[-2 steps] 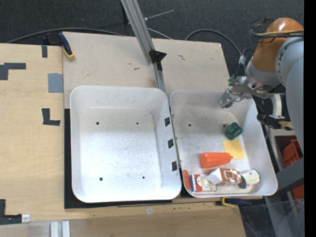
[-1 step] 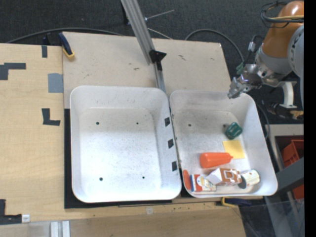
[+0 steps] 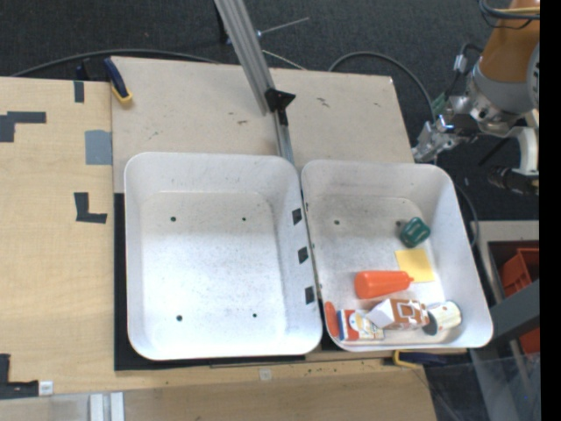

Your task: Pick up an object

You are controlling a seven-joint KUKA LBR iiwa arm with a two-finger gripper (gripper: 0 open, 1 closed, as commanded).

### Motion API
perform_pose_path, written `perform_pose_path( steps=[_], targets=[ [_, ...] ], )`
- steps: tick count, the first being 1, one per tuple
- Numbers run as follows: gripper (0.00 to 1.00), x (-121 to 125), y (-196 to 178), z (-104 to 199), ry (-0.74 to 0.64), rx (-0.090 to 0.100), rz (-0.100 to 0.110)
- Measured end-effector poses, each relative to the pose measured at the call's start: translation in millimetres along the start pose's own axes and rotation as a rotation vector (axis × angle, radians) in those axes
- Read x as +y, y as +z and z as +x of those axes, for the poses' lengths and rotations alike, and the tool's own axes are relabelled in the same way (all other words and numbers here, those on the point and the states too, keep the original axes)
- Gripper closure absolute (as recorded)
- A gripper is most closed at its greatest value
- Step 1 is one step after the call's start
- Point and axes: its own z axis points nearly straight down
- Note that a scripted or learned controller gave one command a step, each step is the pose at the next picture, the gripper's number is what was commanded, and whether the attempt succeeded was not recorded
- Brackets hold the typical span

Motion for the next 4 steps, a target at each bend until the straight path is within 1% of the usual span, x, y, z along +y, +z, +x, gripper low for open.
perform_pose_path(
  steps=[1,2,3,4],
  targets=[
    [1.0,4.3,-64.0,3.2,-0.001,-0.001,-0.003],
    [1.0,-15.5,-64.6,56.6,-0.004,0.003,0.005],
    [1.0,-32.0,-64.5,105.6,-0.005,0.003,0.006],
    [1.0,-53.8,-48.6,164.0,-0.005,0.003,0.009]
  ],
)
